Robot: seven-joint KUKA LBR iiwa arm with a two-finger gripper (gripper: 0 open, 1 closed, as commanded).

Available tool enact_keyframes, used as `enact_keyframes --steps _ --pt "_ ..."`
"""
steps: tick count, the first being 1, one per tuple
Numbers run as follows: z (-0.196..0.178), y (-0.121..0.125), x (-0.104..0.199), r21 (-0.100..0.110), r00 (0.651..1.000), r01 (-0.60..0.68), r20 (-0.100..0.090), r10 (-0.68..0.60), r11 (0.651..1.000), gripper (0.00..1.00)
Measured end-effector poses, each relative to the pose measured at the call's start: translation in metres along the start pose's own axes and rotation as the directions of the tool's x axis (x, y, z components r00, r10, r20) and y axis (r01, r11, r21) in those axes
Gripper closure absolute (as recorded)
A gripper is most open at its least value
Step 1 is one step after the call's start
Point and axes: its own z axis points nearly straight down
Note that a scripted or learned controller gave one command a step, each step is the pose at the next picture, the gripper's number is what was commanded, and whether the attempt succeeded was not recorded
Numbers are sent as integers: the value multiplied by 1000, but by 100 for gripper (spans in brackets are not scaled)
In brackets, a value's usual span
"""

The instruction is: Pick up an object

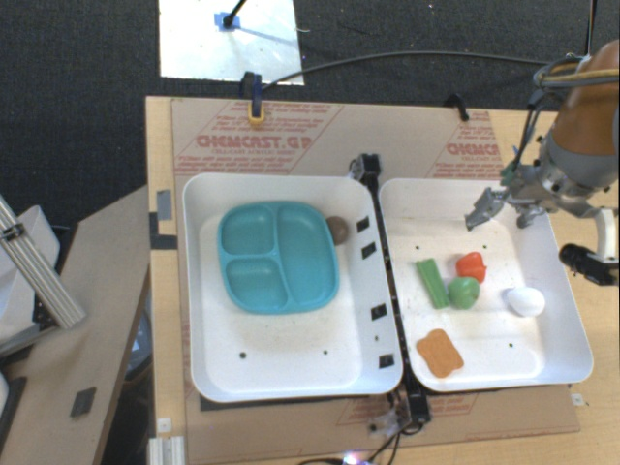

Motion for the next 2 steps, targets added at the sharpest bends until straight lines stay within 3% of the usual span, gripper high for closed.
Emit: enact_keyframes --steps 1,2 --pt "-6 3 0 -11 1000 2 2 -2 1000 0" --pt "53 -4 4 -7 1000 0 1 0 1000 0"
